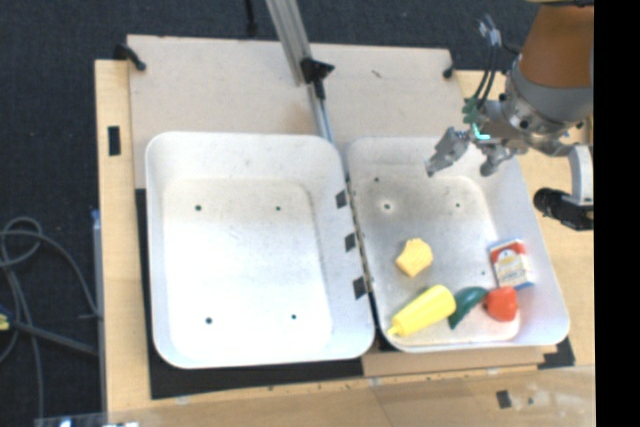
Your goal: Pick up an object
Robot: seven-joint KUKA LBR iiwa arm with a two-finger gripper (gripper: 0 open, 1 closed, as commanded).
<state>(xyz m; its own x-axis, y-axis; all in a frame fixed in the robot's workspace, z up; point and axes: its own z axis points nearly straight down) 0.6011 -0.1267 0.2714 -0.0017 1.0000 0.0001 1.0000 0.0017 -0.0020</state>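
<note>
Hovering over the far end of the right bin (520, 205), the gripper (468, 153) is seen with fingers spread wide — nothing between them. The yellow block (414, 257) lies nearer the camera, well apart; beyond it the yellow corn (422, 310) is laid slantwise.

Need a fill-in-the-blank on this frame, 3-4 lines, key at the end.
1. All the loose objects lie in the ____ bin as the camera sees it.
2. The corn cob is coloured ____.
3. The gripper hovers above the far end of the right bin, its fingers ____, nothing between them.
4. The small carton lies just above the ____ tomato-like piece in the picture.

Missing words: right; yellow; open; red
</note>
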